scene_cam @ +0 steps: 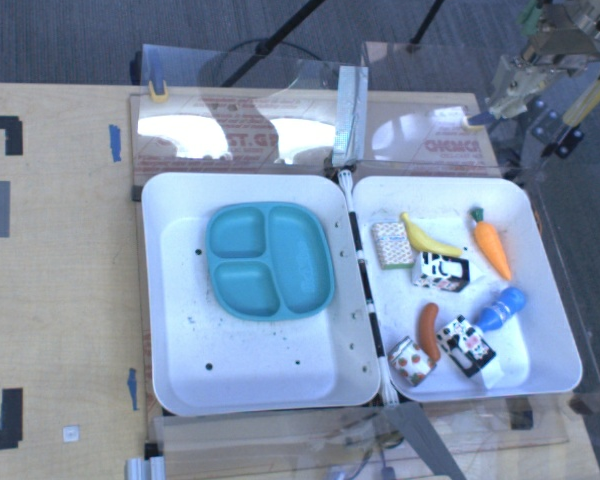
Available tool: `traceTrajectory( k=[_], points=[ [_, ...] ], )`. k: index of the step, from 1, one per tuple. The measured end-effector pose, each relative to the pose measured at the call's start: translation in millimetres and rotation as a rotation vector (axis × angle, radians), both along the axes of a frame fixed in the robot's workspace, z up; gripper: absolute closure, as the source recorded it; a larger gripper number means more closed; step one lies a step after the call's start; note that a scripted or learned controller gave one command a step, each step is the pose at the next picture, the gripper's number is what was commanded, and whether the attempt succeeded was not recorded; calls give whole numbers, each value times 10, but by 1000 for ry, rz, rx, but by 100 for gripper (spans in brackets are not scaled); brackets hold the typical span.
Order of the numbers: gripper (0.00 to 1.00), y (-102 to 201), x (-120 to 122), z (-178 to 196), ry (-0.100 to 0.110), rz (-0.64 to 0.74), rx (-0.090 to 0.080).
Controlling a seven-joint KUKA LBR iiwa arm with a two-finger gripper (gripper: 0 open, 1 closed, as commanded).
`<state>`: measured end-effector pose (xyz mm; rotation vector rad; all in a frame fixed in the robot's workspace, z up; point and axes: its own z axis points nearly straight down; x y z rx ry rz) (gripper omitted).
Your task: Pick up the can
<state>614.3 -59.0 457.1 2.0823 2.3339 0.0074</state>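
Note:
The can (412,361) is small, with a white and brown label, and lies tilted in the near left corner of the right bin (555,298). A red sausage (429,330) lies right beside it, and a black-and-white cow-patterned carton (467,346) sits just to its right. The gripper (507,86) hangs at the top right, above and beyond the right bin's far right corner, well away from the can. Nothing is visible in it.
The right bin also holds a banana (428,239), a carrot (491,245), a small cracker box (391,244), a second cow-patterned carton (441,271) and a blue bottle (500,309). A teal divided plate (271,260) lies in the left bin (170,298). Clear panels stand behind both bins.

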Motion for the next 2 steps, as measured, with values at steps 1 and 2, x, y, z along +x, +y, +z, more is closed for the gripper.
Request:
traceTrajectory(
  k=[1, 2],
  points=[
    [0, 2, 0, 0, 0, 0, 0],
    [100, 8, 11, 109, -6, 2, -2]
  ],
)
